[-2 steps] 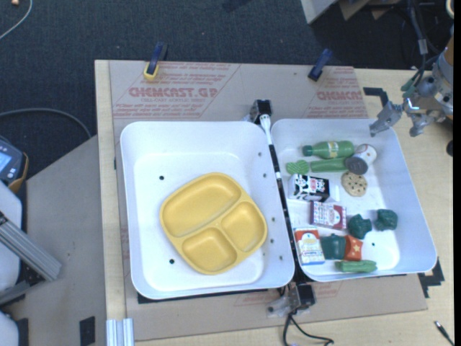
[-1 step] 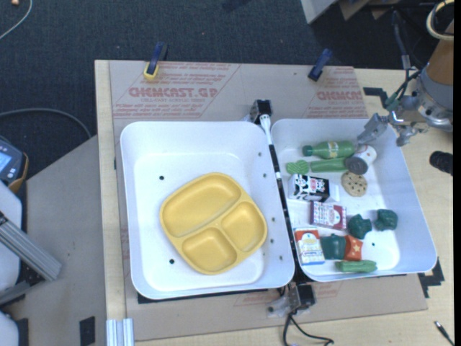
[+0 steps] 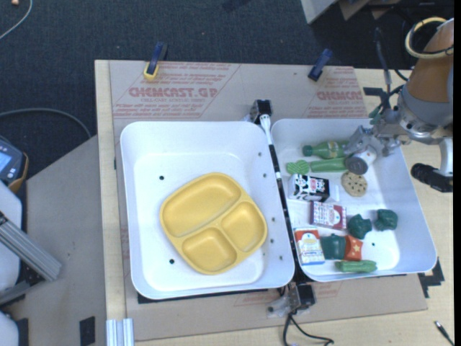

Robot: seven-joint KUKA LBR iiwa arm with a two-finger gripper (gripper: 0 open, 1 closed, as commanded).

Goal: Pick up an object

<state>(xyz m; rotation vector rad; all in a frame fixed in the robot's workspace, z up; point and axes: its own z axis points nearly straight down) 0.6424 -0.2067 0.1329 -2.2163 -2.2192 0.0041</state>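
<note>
The right bin (image 3: 414, 225) holds several small toy foods. Along its far side lie a green bottle (image 3: 320, 150) and a long green vegetable (image 3: 317, 166). Below them sit a black-and-white milk carton (image 3: 310, 187), a round cookie (image 3: 354, 184) and a red-and-white box (image 3: 326, 215). My gripper (image 3: 358, 153) hangs low over the bin's far right part. It is just right of the green bottle and just above the cookie. The grey wrist hides its tip.
The left bin (image 3: 144, 157) holds a yellow divided plate (image 3: 214, 222). More items crowd the right bin's near side: two dark green pieces (image 3: 359, 226) (image 3: 386, 219), a small carton (image 3: 308, 245), a dark green cup (image 3: 333, 247) and a green pickle (image 3: 354, 267). Clamps (image 3: 153, 60) (image 3: 320, 64) stand at the board's far edge.
</note>
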